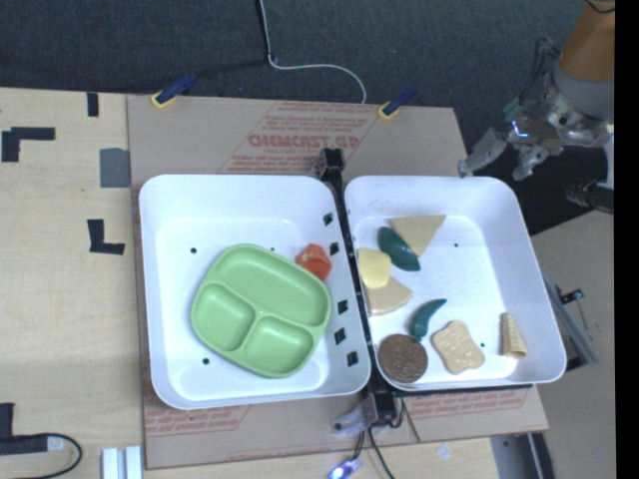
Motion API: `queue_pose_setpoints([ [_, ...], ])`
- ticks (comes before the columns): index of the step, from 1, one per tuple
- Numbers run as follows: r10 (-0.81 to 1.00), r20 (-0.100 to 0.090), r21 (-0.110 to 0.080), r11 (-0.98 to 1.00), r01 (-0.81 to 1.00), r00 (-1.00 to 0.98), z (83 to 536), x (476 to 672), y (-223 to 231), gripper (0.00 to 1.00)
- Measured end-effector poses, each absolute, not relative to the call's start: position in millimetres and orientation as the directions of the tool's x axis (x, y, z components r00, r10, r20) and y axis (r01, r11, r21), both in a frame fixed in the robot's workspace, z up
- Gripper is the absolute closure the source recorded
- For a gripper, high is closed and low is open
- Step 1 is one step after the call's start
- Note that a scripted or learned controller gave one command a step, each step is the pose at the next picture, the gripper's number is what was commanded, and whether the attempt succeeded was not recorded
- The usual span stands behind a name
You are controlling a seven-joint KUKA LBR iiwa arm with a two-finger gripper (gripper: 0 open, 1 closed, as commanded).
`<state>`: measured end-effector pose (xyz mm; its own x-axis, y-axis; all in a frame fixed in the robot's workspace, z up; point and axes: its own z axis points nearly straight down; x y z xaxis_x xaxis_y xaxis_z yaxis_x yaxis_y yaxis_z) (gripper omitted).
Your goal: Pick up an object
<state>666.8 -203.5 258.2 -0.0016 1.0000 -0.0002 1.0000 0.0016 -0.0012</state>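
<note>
Hovering past the right bin's [519,208] far corner, my tool [504,153] spread open, holding nothing; left bin [160,208]: green tray [262,310], red piece [316,259].

Light wood table [60,297] with black tape marks [100,236] on the left. Brown cardboard sheet [290,133] with red print lies on it, clipped at the back corners. Dark carpet floor [130,18] behind, white cable [300,66] across it. Even lighting.
</note>
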Motion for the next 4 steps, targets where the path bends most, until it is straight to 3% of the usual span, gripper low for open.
queue_pose_setpoints([
  [1,1.000,-0.001,-0.001,0.003,1.000,-0.003,269,667.1,-203,1.00],
  [2,1.000,-0.001,0.014,0.012,1.000,-0.012,394,666.4,-91,1.00],
  [3,1.000,0.003,-0.016,0.006,1.000,-0.005,268,609.4,-32,1.00],
  [4,1.000,0.002,0.005,0.007,1.000,-0.007,366,568.7,11,1.00],
])
